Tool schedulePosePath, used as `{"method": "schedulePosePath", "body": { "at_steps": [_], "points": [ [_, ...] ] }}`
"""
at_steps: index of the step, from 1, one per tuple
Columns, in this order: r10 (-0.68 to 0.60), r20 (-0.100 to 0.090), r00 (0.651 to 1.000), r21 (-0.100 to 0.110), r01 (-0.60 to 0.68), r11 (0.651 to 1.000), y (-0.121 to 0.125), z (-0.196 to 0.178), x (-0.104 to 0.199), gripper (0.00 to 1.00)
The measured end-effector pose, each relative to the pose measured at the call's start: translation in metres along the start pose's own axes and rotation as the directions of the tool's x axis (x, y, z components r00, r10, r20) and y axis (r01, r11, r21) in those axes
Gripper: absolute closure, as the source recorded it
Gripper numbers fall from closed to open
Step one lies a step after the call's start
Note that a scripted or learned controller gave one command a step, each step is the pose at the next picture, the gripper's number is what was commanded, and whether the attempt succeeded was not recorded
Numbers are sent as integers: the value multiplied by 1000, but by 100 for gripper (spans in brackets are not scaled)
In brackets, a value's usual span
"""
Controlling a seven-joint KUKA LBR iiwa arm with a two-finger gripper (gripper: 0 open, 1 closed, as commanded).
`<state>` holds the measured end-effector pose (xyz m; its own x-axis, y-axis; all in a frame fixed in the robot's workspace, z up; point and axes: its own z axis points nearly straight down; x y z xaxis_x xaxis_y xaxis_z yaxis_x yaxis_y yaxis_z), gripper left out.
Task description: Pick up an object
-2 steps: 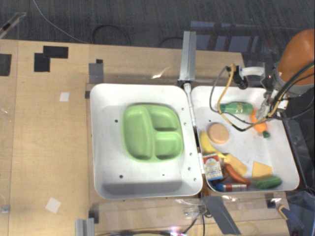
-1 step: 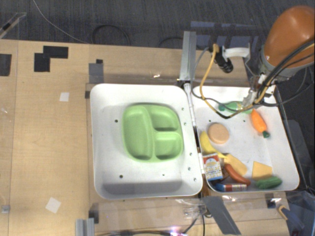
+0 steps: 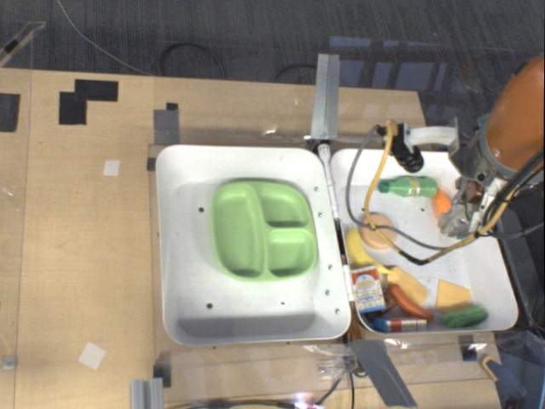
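Desk (image 3: 77,254): pale wood-grain board, matt, with a few black square marks near its far left.
Left bin (image 3: 183,313): shallow white plastic, rounded corners, smooth inside.
Tray (image 3: 264,228): light green, rounded, moulded into three compartments; lies flat in the middle of the left bin.
Right bin (image 3: 502,292): same white plastic, just beside the left bin, holding a scatter of small toys.
Bottle (image 3: 409,187): green, glossy, lying on its side near the far wall of the right bin.
Round piece (image 3: 377,230): pinkish-tan disc, resting against a yellow curved shape at the bin's left wall.
Carton (image 3: 368,290): small printed box, red and blue, near the front left.
Wedge (image 3: 452,294): yellow, triangular, cheese-like, with a dark green oblong (image 3: 464,317) in front of it.
Gripper (image 3: 464,214): metal, hanging over the right side of the right bin beside a small orange object (image 3: 442,202); whether it is spread or pressed together I cannot tell.
Cables (image 3: 375,177): black and yellow, looping over the right bin.
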<state>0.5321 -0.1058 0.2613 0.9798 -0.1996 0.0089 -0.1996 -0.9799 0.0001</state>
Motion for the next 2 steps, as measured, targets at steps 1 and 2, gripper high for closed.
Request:
{"method": "schedulePosePath", "body": {
  "at_steps": [1,2],
  "points": [
    [24,6,1000,0,-24,1000,90,12,16,100],
    [-6,3,1000,2,6,1000,75,-13,80,100]
  ]
}}
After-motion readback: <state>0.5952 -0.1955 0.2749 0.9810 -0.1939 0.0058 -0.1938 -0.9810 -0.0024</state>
